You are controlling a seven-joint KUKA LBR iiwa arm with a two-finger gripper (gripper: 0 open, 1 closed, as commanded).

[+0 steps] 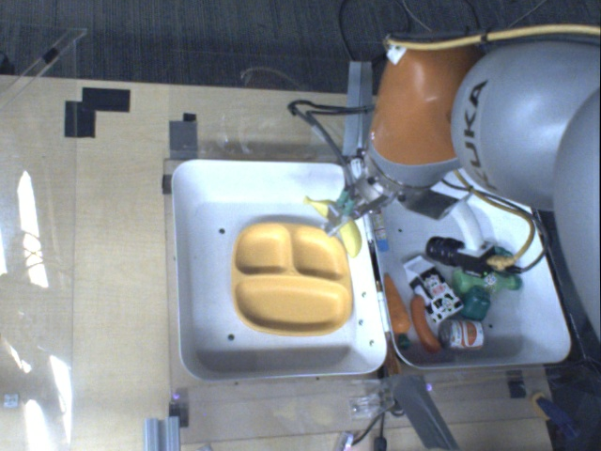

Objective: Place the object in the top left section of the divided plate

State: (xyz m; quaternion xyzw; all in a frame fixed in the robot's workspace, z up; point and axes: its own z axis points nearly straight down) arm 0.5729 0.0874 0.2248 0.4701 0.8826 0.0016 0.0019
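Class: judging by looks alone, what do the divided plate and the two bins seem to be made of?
Divided plate: probably moulded plastic, matte yellow, with soft rounded section edges. Left bin and right bin: likely plastic, smooth white with a slight sheen and rounded corners, though painted metal can't be excluded.

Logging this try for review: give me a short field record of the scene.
plate: yellow divided plate, in left bin
object: yellow banana-like item, at the plate's upper right edge
hand: hand just above that item; grip unclear
right bin: right bin holds carrot, can, other small items
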